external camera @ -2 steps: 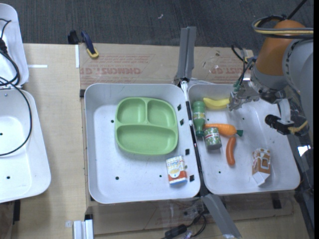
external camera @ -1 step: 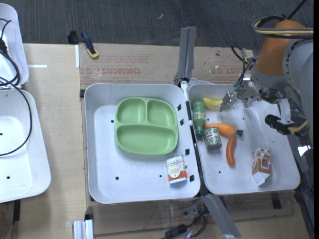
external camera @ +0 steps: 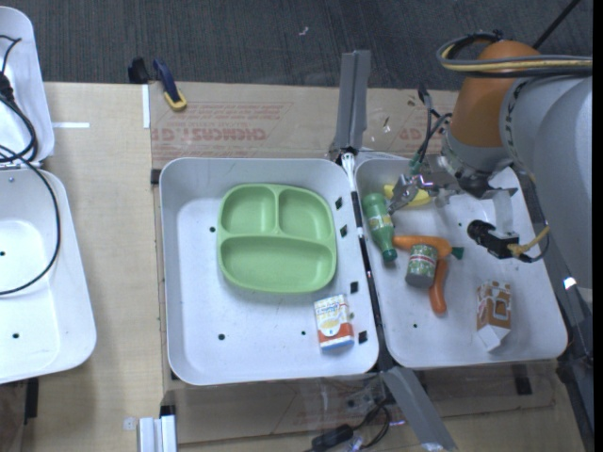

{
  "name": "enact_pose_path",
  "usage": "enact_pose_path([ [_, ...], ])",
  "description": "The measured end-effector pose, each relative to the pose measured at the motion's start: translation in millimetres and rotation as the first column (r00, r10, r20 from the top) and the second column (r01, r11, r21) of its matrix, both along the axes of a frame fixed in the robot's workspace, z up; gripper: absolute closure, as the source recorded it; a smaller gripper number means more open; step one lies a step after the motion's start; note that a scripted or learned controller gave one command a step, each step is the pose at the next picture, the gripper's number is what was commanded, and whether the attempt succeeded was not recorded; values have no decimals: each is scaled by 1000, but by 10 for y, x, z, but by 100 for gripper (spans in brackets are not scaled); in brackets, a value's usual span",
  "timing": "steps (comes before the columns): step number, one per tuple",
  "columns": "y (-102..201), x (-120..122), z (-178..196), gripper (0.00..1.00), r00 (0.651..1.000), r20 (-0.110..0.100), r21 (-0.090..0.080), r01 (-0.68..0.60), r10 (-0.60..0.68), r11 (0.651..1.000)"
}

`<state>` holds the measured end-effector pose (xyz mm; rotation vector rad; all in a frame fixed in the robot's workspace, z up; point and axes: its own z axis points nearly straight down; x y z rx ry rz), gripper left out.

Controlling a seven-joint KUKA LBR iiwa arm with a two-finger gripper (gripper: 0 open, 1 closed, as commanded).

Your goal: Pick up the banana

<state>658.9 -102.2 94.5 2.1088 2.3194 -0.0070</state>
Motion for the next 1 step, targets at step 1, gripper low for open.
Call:
enact_pose_path([
  [1, 9, 2, 91, 100, 1000, -1, 1, -1, 1, 1000],
])
